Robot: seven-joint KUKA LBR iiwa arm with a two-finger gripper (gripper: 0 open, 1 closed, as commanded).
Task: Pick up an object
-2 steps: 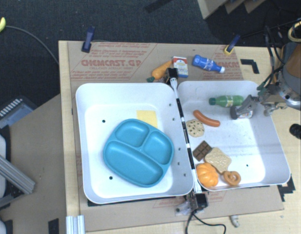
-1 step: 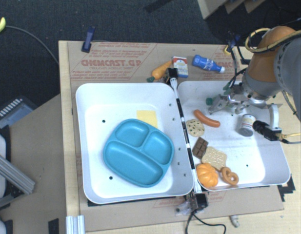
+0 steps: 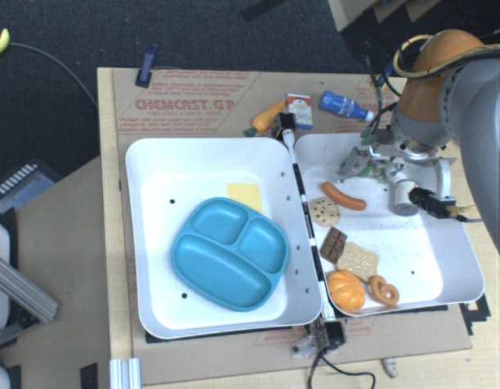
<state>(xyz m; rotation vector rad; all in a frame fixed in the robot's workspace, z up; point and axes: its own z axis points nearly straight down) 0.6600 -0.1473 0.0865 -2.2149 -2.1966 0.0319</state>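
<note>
The right bin (image 3: 444,258) holds a sausage (image 3: 344,195), a round cookie (image 3: 323,211), a brown chocolate piece (image 3: 334,245), a pale cracker (image 3: 356,259), an orange fruit (image 3: 347,290) and a small pretzel (image 3: 384,290). My gripper (image 3: 365,164) hangs over the far part of this bin, just above and right of the sausage. Its fingers stand apart with nothing between them. The grey arm with its orange band (image 3: 432,63) comes in from the upper right.
The left bin (image 3: 144,217) holds a blue divided plate (image 3: 229,252) and a yellow cheese slice (image 3: 244,194). Behind the bins lie a blue bottle (image 3: 344,105), a small carton (image 3: 299,110) and an orange item (image 3: 268,117).
</note>
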